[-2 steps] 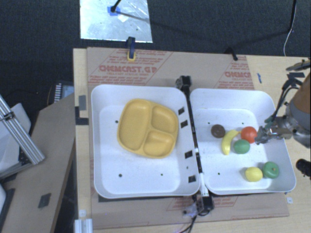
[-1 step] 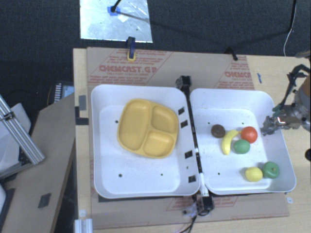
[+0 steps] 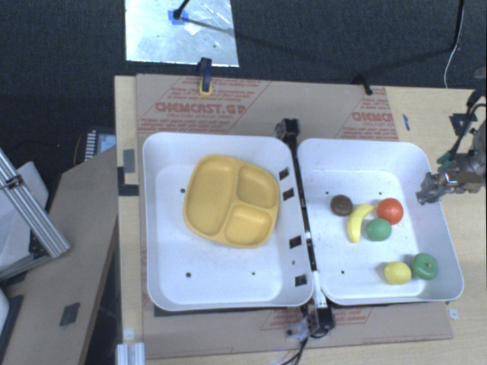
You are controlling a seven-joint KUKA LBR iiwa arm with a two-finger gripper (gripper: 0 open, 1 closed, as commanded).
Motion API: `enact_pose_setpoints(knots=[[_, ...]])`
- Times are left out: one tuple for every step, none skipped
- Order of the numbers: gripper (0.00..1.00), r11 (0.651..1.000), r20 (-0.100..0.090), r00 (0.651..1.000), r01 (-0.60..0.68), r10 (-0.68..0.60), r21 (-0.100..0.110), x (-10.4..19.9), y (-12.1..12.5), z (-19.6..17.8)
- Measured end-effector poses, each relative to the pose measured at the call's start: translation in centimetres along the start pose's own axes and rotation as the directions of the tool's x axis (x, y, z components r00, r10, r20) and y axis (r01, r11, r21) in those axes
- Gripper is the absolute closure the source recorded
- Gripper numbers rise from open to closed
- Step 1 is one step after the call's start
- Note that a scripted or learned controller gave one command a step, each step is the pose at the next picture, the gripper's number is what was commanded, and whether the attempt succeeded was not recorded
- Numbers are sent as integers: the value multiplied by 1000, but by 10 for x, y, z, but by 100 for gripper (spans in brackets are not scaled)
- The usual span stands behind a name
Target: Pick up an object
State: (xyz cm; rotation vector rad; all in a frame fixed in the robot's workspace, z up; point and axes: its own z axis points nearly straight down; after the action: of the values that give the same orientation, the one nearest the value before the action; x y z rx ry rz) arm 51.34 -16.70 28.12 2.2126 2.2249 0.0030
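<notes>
The gripper (image 3: 428,191) hangs over the right bin's (image 3: 358,155) right rim, holding nothing; its opening is unclear. Toy fruit, including a banana (image 3: 356,223), waits in that bin for picking.

Arm (image 3: 473,139): cut off by right edge, only wrist end showed. Gripper (image 3: 426,192): small, blurred, finger state could not be told. Well left of gripper, aluminium frame (image 3: 27,207) ran out at left edge. Cables below the bins' seam (image 3: 308,327): tangled, too small to tell
</notes>
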Motion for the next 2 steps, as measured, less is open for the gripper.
enact_pose_setpoints(knots=[[100,1000,-2,1000,3,-3,2,50,13,19],[100,1000,-3,1000,4,-4,3,101,28,36]])
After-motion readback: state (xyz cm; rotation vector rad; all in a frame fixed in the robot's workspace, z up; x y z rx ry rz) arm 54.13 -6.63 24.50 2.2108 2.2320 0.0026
